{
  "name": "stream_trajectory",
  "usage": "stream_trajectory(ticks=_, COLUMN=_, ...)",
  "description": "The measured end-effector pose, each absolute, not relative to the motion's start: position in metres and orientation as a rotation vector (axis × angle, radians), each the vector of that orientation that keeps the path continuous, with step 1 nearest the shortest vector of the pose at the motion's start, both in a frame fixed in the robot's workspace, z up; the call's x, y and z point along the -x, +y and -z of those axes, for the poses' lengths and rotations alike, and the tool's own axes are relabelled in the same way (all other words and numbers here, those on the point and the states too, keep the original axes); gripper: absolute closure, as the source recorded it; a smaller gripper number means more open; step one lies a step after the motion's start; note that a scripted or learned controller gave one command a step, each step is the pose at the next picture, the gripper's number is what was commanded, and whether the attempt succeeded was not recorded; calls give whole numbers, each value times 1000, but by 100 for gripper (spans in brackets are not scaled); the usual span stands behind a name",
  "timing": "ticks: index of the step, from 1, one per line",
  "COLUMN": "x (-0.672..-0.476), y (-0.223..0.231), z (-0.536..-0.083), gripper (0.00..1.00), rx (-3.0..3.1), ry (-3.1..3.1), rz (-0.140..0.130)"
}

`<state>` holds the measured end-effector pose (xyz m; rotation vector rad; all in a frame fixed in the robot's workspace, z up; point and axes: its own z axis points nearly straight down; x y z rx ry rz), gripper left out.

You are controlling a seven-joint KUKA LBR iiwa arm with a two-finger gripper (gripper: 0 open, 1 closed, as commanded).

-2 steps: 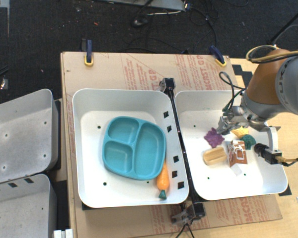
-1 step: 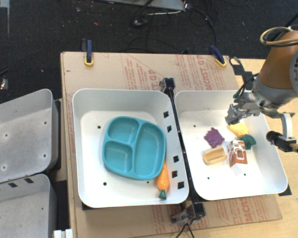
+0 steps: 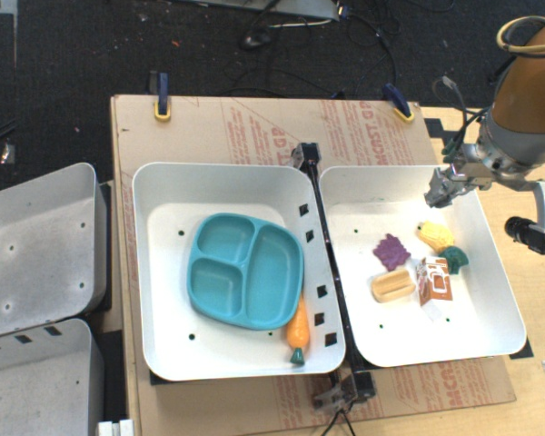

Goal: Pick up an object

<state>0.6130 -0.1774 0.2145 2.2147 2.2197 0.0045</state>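
The yellow corn (image 3: pixel 435 235) was seen lying in the right bin (image 3: pixel 504 321), near its far right side. It lay just at 6 o'clock from the gripper (image 3: pixel 439 193). Nothing was held, and its opening could not be told.

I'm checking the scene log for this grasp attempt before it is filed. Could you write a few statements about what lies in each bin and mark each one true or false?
1. The teal divided tray lies in the left bin. True.
2. The toy carrot lies in the right bin. False: it lies in the left bin, beside the tray's lower right edge.
3. The purple toy lies in the right bin. True.
4. The gripper hangs over the left bin. False: it is above the right bin's upper right part.
5. The corn cob sits inside the tray. False: it lies in the right bin.
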Motion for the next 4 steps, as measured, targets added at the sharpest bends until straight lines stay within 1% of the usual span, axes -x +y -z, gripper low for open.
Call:
stream_trajectory(ticks=1, x=-620, y=-185, z=-274, gripper=100, rx=-2213, ry=2219, rz=-5)
stream_trajectory(ticks=2, x=-595, y=-141, z=-263, gripper=100, rx=-2217, ry=2229, rz=1)
stream_trajectory(ticks=3, x=-583, y=-100, z=-257, gripper=100, rx=-2216, ry=2230, rz=1)
stream_trajectory(ticks=4, x=-562, y=-43, z=-245, gripper=100, rx=-2216, ry=2232, rz=1)
